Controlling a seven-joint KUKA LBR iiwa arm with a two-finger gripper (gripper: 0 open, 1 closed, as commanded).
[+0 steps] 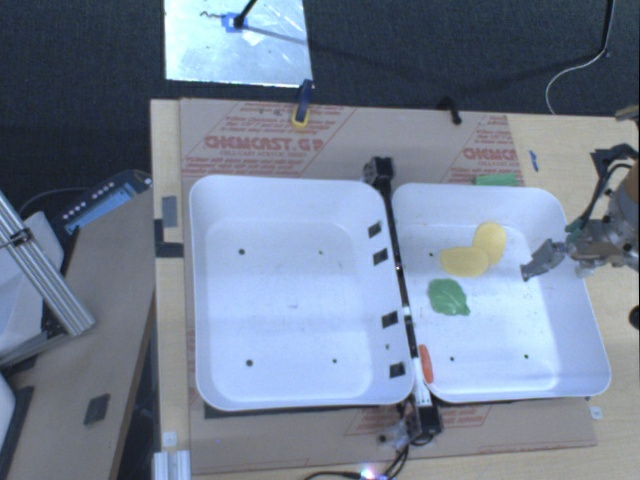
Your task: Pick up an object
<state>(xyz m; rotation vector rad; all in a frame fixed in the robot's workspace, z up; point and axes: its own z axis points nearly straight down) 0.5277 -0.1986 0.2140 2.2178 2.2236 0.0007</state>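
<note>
In the right bin point(560, 368) lie a yellow flat oval piece point(464, 260), a second yellow rounder piece point(490, 237) touching it at the upper right, and a green leaf-shaped piece point(449, 296) just below them. My gripper point(541, 259) hangs over the right side of this bin, reaching in from the right edge. It is well to the right of the yellow pieces, apart from them. Nothing shows between its fingers.
The left bin point(290, 288) stands beside the right one, joined by a black clip strip point(395, 288). A small orange object point(426, 364) lies at the divider near the front. A shiny metal sheet point(238, 26) lies behind the bench.
</note>
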